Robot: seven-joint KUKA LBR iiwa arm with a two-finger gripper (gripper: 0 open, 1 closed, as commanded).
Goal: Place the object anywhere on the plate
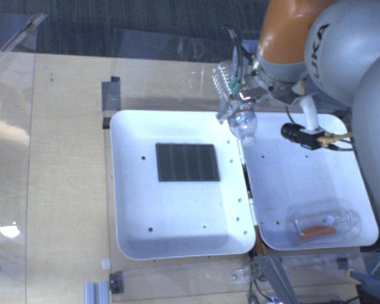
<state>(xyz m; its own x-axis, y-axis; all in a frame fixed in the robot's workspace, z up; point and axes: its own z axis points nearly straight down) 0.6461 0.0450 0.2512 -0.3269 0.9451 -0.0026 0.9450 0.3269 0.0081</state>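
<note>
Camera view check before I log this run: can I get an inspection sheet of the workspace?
Surface: wooden bench bearing left bin and right bin.
Job's things: dark ridged plate in left bin; clear bottle with orange inside lying in right bin.
Clutter: nothing seen.
Grippers: gripper above the bins' shared edge; state unclear.
Cables: black connector with yellow wire over right bin.
Surroundings: dark floor beyond bench.

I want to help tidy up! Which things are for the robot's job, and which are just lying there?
For the job:
gripper
clear round thing right by it, probably the object
dark plate in the left bin

Just lying about:
clear tube with an orange bit in the right bin
</note>
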